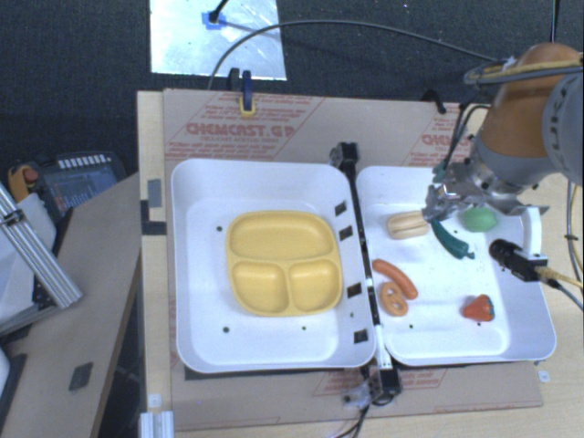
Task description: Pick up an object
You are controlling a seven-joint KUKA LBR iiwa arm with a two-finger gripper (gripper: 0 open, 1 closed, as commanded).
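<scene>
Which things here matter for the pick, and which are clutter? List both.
Job:
gripper
bread roll
green ball
teal tool
sausage
pretzel
strawberry
right bin

Lying about:
yellow divided tray
left bin
clamp

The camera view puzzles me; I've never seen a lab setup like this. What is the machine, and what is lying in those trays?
One camera looks down at a slant on a bench. The grey robot arm with an orange band reaches in from the right; its gripper hangs low over the right white bin. That bin holds toy foods: a tan bread roll, a green round piece, a teal curved piece, an orange sausage, an orange ring and a red strawberry-like piece. The left white bin holds a yellow divided plastic plate. I see nothing clearly gripped.
</scene>
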